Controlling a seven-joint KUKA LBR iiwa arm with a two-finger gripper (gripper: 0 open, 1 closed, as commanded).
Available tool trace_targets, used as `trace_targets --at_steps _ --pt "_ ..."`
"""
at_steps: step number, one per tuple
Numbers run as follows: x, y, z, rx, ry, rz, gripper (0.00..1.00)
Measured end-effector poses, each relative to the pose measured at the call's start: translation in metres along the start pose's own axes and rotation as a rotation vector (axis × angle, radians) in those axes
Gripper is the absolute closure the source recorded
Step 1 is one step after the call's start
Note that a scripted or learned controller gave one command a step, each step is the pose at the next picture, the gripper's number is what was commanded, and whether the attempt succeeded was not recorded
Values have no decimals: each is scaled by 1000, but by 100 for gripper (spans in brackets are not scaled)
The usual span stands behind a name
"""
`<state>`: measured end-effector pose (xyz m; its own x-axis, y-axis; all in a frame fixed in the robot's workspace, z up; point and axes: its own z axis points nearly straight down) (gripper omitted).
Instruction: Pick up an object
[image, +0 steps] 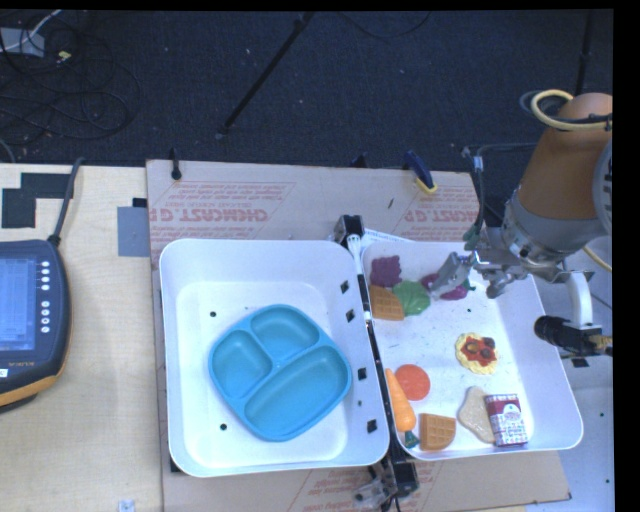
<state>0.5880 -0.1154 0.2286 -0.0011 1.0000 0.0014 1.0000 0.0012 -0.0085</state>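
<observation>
a grey robot arm reaches into the right bin (560, 400). its gripper (472, 275) hovers spread wide over a dark purple toy (447, 287), near the bin's back wall, grasping nothing.

Grey arm (560, 215), broad orange band above wrist, silver metal wrist fittings, yellow cable loop on top

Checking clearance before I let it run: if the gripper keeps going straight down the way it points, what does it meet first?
Most likely the dark red toy lying just under the gripper, then the bin floor. Height is hard to judge from this slant.
</observation>
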Motion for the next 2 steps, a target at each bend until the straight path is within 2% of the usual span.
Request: trace_targets --at_steps 1,2 --pt "-48 -6 132 -7 0 1 0" --pt "-52 59 144 -6 -1 0 0"
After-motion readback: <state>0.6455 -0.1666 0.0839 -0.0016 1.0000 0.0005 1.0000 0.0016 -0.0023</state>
